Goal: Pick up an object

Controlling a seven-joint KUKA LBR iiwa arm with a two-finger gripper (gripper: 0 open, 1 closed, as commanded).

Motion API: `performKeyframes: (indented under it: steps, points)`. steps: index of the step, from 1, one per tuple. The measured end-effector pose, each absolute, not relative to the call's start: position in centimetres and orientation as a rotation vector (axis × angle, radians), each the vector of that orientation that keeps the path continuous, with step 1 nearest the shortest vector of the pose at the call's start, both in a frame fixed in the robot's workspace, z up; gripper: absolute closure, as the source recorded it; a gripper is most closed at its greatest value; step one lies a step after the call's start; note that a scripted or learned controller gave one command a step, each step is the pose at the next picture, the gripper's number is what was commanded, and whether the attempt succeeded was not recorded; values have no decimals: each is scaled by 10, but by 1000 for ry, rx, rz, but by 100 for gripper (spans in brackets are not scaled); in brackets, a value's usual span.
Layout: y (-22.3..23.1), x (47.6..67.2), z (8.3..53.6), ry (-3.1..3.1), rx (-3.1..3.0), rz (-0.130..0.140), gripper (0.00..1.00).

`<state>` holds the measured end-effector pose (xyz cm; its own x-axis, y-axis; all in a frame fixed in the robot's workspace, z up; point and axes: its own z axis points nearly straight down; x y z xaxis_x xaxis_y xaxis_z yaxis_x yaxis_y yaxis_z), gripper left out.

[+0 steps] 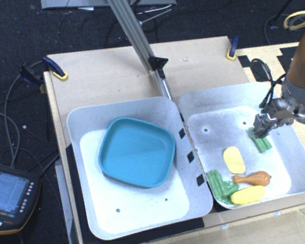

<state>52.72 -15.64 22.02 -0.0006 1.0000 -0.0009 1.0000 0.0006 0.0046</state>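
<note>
Camera view, looking down on the surface (105, 69), itemised:

1. Left bin (98, 212): white, shallow. Holds one blue plate (137, 152), square with rounded corners, lying flat near the bin's middle. Probably stiff plastic, light, too broad for a pinch except at the rim.

2. Right bin (215, 120): white, shallow. Holds five small toy-food pieces.

3. Green stick (262, 143): ribbed piece on the bin floor toward the right wall, directly beneath the pincer. Likely the present target. Judged light, rigid and narrow; take it across its short width near the middle. The smooth surface may slip.

4. Pale yellow oval (234, 160): flat piece, mid-bin, apart from the green stick. Low profile, hard to get under; pinch across the narrow axis.

5. Brown drumstick (252, 178): just below the oval, touching or nearly touching the yellow lump. The slim bone end offers the better hold.

6. Yellow lump (248, 194): at the front edge, beside the green leafy piece. Rounded, probably slippery.

7. Green leafy piece (221, 186): against the left front corner. Crowded by the wall; awkward to reach.

8. Pincer (262, 125): low over the upper end of the green stick, arm entering from the right. Whether it is apart or together cannot be told at this size, nor whether it touches the stick.
</note>
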Motion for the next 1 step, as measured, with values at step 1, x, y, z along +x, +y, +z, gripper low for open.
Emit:
performKeyframes:
  steps: [1]
  points:
    - [-103, 531, 213, 2227, 2217, 1, 100]
